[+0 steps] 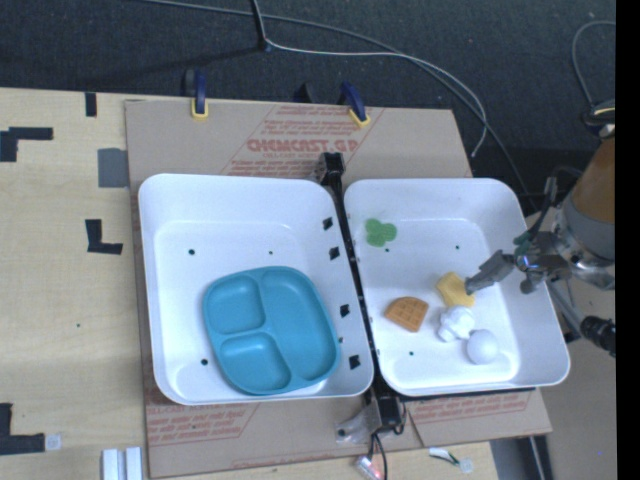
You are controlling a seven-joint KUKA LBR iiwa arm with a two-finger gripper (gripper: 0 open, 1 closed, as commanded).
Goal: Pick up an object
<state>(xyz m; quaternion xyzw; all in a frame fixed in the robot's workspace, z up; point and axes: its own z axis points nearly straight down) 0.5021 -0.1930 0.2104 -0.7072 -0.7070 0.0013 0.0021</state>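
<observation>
Our gripper point(478, 281), whose state we cannot tell, hangs touching the small yellow block point(453, 290), which lies just left of it.

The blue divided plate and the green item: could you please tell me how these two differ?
The blue divided plate lies in the left bin; the green item lies in the right bin. The plate is far larger. The plate has three compartments; the green item is a small flat blob. Both rest on a white bin floor.

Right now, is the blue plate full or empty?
Empty. The blue plate lies flat in the left bin, and all its compartments show bare blue. The little toys, like the yellow block, sit in the right bin.
</observation>
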